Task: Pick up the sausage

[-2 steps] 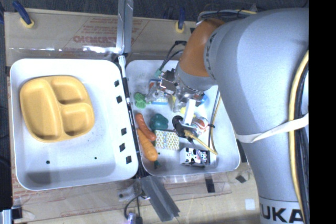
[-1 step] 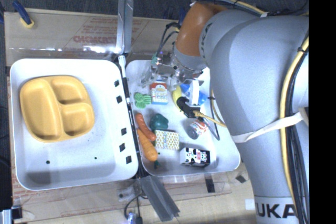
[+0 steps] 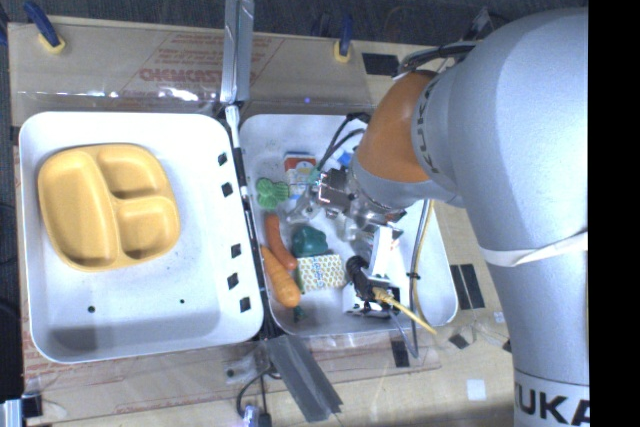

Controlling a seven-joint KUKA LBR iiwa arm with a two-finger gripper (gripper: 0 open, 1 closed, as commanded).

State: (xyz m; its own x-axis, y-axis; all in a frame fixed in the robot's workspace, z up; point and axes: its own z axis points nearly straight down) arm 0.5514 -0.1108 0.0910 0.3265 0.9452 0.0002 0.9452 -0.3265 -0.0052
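You see the sausage (image 3: 279,244), reddish-orange, lying near the right bin's (image 3: 440,300) left wall, to the gripper's (image 3: 312,198) lower left and apart from it, just above an orange carrot-like piece (image 3: 283,283). Below the gripper sit a dark teal object (image 3: 309,240) and a patterned packet (image 3: 321,271); a green item (image 3: 270,192) lies just to its left. Whether the gripper is spread or clenched cannot be told, and well to its left a yellow divided tray (image 3: 108,205) rests in the left bin (image 3: 190,315).
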